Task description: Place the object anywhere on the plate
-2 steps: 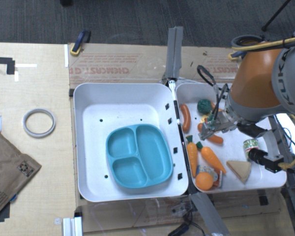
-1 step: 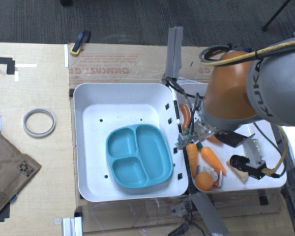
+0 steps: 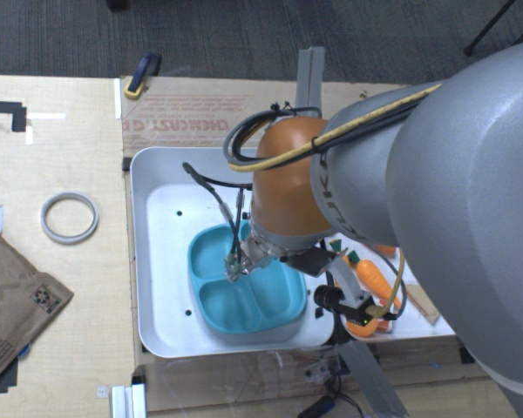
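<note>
A blue divided plate lies in the left white bin, toward its front right. My gripper hangs over the plate's upper compartment, close to the divider, below the orange wrist band. I see nothing clearly held in it. An orange toy carrot with a green top lies in the right bin, just right of the plate. A second orange piece sits in front of it. The arm hides most of the right bin.
A wooden block lies right of the carrot. On the bench to the left are a tape ring and a brown paper bag. A cardboard sheet sits behind the bins, with a blue and yellow tool at its corner.
</note>
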You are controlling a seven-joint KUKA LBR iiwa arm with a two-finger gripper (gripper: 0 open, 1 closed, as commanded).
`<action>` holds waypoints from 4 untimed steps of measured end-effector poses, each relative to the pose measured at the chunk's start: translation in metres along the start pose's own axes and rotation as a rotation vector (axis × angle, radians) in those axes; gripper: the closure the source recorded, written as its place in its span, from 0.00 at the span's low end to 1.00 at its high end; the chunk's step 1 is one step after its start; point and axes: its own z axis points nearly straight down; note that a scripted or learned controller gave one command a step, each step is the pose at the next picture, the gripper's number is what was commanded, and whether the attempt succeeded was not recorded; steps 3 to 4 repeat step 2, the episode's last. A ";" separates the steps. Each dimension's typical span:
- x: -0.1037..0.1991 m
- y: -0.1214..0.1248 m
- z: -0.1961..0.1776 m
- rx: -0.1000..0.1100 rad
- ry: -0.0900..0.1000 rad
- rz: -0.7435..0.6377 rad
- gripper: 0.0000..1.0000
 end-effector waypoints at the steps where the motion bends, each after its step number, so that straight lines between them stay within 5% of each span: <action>1: -0.067 0.036 0.018 -0.002 -0.001 -0.029 1.00; 2: -0.100 0.034 -0.009 -0.004 -0.003 -0.104 1.00; 4: -0.100 0.034 -0.009 -0.004 -0.003 -0.104 1.00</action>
